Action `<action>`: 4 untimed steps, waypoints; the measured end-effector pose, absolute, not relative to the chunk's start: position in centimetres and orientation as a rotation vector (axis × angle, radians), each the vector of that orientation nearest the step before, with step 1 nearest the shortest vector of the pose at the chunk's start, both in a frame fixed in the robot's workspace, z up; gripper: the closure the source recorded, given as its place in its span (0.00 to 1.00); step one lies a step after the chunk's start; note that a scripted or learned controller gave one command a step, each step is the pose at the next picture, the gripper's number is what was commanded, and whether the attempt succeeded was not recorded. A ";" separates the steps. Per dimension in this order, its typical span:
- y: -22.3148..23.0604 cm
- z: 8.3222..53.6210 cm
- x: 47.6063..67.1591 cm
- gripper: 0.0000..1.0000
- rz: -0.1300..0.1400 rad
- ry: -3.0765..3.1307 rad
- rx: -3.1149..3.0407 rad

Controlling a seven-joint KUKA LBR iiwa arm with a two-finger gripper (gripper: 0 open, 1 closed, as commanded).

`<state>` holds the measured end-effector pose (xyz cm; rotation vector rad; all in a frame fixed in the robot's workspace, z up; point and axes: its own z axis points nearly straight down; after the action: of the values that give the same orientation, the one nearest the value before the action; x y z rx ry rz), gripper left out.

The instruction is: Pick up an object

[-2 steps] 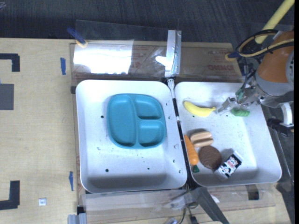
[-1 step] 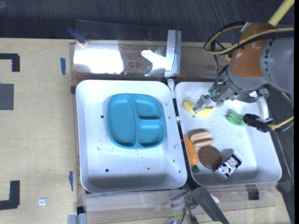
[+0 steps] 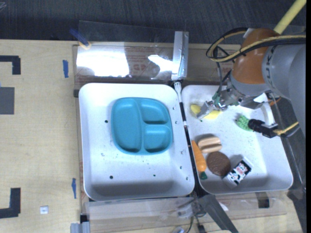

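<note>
Fingers' opening: can't tell from here. Gripper (image 3: 212,106) sits low in the right bin (image 3: 279,176), right at a yellow object (image 3: 198,110) near its back-left corner. Carrot (image 3: 199,158), bun (image 3: 209,142), brown disc (image 3: 218,163) lie closer. Blue tray (image 3: 142,125) in left bin (image 3: 92,169).

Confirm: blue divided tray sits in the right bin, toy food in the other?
Not quite. The camera view shows the blue divided tray in the left bin. The toy food, such as the carrot and cookie, lies in the right bin.
</note>
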<state>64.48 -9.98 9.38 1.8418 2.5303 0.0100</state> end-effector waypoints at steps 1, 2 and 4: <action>-14.6 9.4 65.9 0.00 0.010 2.526 1.836; -12.2 9.4 66.8 0.00 -0.009 2.429 1.981; -10.5 9.4 66.7 0.00 -0.016 2.301 2.134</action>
<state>66.66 -10.51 9.36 2.1336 2.3011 -0.0157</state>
